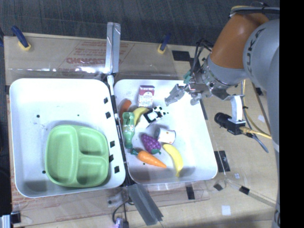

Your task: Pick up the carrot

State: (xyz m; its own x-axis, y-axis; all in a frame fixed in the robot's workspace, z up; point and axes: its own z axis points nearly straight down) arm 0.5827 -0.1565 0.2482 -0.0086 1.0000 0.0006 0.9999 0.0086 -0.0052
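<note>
From the camera above the bench, I see my claw [176,95] hanging over the upper part of the right bin [205,141], just right of a small carton [146,95]. It carries nothing. I cannot tell how far it is spread, because it looks only like a pale blur from here.

The carrot [151,158] lies at the lower left of this same bin, near the front wall, with its thick end towards the divider and its tip pointing to the lower right. A bunch of purple grapes [151,143] is just above it, touching or almost touching, and a banana [175,158] lies just to its right. A green bottle [128,131] stands along the divider. The left bin holds a green divided plate [76,156].

I judge the carrot to be a light, stiff plastic toy with a smooth, tapering body, so it may slip out towards the thin end. I would take it across the thick part, closing from the two long sides.
</note>
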